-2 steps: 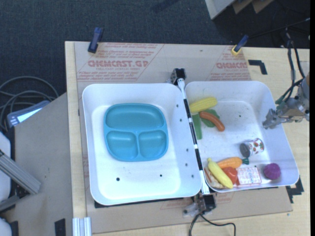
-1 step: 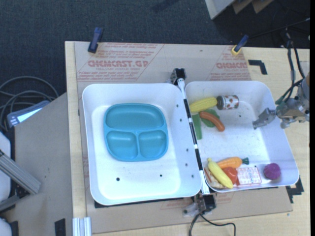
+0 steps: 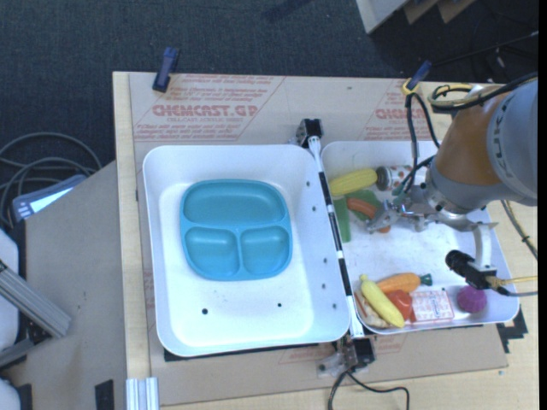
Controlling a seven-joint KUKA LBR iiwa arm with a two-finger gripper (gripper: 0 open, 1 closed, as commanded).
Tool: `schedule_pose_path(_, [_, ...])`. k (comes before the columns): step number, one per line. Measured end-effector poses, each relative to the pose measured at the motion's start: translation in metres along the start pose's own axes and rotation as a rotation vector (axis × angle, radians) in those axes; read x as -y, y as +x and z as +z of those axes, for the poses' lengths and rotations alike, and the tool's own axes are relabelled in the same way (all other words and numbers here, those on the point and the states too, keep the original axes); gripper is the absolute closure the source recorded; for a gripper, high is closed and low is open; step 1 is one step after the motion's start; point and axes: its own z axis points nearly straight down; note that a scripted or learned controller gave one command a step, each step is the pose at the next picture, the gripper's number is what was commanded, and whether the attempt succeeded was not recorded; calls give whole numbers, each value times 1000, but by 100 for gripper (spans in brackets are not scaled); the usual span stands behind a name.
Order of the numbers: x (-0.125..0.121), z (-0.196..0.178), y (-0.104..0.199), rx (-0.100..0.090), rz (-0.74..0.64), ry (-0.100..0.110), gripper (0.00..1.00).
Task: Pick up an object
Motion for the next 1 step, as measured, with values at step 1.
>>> schedule_pose_path(1, [-41,0,40,1,0,-2,0])
